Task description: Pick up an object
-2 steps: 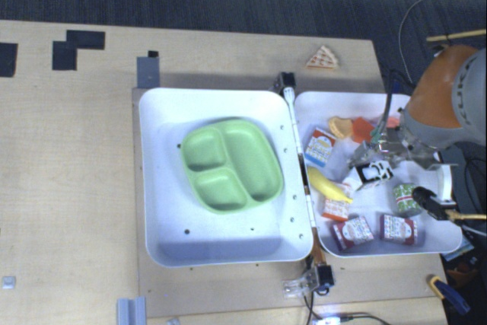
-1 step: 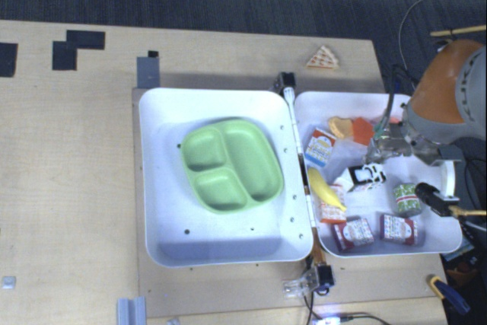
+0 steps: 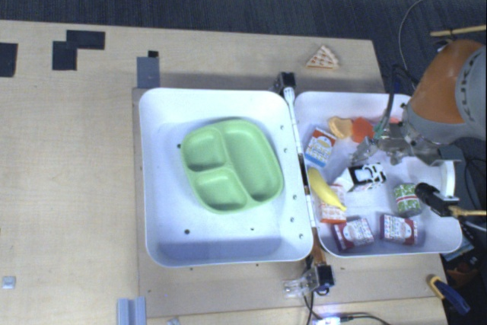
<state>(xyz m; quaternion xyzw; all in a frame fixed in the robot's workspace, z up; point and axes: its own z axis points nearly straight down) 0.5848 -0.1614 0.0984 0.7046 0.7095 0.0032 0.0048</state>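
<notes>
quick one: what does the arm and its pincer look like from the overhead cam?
The arm has a rounded grey body with a broad orange band above the wrist. Below that sits a darker grey wrist section leading to the pincer, a cluster of metallic grey and black parts too small to make out in detail. A thin dark cable runs near the wrist.

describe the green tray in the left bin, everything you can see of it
The green tray is a light green, smooth, plastic-looking plate with rounded corners and three compartments: one large on the right, two smaller on the left. It lies flat and face up, turned at a slant, near the middle of the left bin. Nothing sits in it, and only the bin floor touches it.
</notes>
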